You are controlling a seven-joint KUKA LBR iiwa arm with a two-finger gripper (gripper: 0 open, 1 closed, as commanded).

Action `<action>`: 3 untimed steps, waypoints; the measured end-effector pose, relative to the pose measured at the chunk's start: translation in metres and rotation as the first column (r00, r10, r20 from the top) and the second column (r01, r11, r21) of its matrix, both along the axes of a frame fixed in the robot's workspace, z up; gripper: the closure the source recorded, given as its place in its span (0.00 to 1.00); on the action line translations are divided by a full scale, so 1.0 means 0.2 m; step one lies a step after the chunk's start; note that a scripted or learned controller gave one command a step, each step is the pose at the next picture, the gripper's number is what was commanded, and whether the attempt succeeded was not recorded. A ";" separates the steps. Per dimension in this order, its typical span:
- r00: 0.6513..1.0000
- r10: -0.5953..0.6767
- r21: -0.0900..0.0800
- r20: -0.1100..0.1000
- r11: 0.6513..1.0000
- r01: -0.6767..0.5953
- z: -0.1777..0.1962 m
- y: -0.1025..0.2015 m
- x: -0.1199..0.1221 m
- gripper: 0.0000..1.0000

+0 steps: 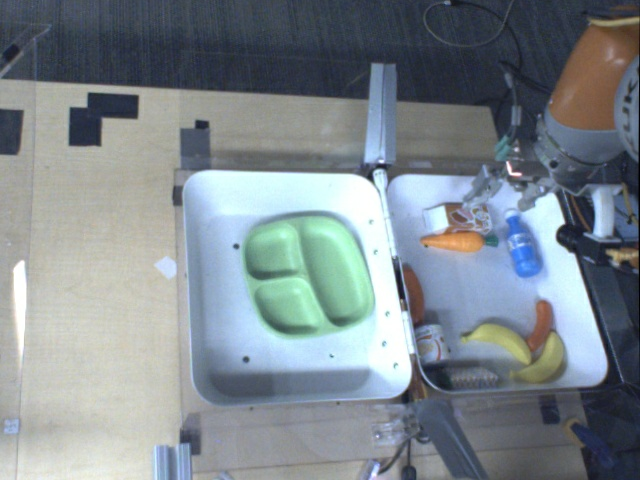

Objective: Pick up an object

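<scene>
Carrot near right bin's far edge; end effector spread, empty, just above.

One fixed camera above the bench, looking down at a slant on both bins.

The camera view hangs high over the bench and takes in the left bin and the right bin whole, side by side, with the metal divider rail between them running away toward the far edge. The bench's far edge lies near the top, dark carpet beyond it; the near edge is cut off at the bottom. The arm enters at the upper right corner. The camera stands far enough off that small items in the right bin look tiny.
</scene>
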State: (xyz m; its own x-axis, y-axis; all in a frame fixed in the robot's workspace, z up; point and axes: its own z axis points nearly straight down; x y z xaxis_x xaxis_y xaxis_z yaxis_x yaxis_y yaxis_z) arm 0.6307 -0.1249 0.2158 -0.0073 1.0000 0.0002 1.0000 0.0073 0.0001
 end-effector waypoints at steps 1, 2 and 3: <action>1.000 0.000 0.000 0.000 1.000 0.000 0.00 0.00 0.00 0.00; 0.973 0.231 -0.003 0.014 0.973 -0.231 -0.50 0.18 -0.10 0.00; 0.973 0.230 -0.007 0.017 0.973 -0.230 -0.44 0.17 -0.09 1.00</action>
